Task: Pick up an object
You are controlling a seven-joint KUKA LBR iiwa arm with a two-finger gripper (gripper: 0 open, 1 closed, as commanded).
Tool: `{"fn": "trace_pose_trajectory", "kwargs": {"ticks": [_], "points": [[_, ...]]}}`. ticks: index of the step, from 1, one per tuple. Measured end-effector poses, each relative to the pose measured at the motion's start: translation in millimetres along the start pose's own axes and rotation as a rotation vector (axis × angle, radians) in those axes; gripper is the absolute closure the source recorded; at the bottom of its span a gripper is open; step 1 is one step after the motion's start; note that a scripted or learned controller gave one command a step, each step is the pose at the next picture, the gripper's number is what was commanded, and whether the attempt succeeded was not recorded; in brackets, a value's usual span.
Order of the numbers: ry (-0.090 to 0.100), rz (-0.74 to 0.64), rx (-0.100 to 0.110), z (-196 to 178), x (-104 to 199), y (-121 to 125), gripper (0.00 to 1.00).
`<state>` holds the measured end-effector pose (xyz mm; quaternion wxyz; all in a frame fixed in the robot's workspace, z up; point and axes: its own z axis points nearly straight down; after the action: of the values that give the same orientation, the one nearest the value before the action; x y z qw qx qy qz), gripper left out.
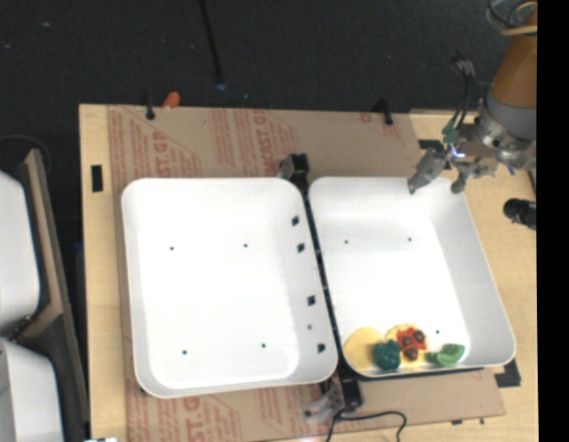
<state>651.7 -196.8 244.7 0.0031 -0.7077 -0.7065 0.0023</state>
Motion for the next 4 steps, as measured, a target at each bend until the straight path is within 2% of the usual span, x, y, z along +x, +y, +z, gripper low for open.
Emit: {"fn": "trace_pose_trajectory", "kwargs": {"ticks": [1,2,4], "points": [[-0.001,-0.001,-0.009,-5.3,0.4,1.5,0.00],[0.000,-0.002,-0.004,51.4,9.0,3.5,0.00],[-0.001,-0.002,-0.004,146.4,4.8,6.2,0.00]]}}
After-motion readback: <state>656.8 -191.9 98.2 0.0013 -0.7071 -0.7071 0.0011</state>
